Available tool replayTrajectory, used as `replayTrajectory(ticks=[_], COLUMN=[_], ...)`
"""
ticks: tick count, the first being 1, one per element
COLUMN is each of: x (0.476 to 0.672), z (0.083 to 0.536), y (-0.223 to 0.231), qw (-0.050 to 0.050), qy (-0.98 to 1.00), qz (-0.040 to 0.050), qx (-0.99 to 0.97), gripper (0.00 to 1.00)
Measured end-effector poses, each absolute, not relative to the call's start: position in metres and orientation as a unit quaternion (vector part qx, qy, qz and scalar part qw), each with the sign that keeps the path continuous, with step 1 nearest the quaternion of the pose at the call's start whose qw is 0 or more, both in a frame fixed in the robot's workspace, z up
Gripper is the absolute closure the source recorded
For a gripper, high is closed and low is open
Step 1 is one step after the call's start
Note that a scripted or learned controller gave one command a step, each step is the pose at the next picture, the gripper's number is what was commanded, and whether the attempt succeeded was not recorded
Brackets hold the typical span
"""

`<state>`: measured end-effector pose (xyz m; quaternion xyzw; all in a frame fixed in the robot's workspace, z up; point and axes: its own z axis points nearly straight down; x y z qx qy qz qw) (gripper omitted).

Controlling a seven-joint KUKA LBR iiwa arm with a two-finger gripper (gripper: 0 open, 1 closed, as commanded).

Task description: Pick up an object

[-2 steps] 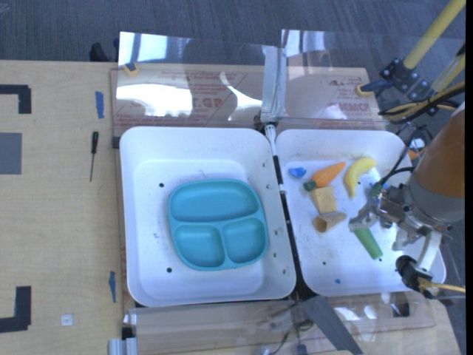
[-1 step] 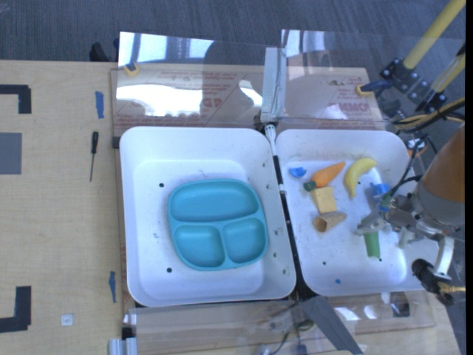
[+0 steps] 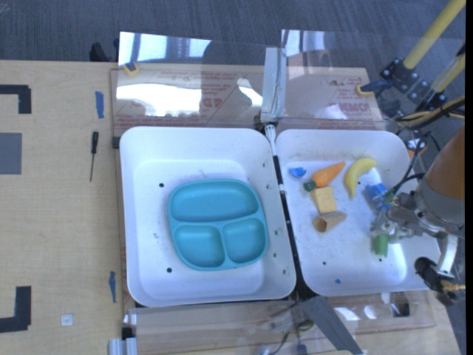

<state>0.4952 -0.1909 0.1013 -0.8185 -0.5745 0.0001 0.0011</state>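
Over the right bin (image 3: 325,272), near its outer edge, my gripper (image 3: 384,231) hangs just beside a green piece (image 3: 380,245); I cannot tell its state. Banana (image 3: 358,173), carrot (image 3: 328,174) and yellow block (image 3: 323,199) lie nearby. I judge nothing lifted yet.

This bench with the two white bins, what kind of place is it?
Probably a robotics lab set up for grasping practice: a robot arm reaches over a white bin of toy food such as a banana, beside a bin holding a blue divided plate.
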Motion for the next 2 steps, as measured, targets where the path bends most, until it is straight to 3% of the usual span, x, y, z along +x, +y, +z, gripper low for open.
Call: replayTrajectory(ticks=[1, 2], x=[0.525, 0.532], z=[0.235, 0.218], y=[-0.119, -0.09], qw=[-0.003, 0.001], qy=[-0.592, -0.736], qz=[-0.0052, 0.0005], qx=[-0.806, -0.677], gripper=[1.0, 1.0])
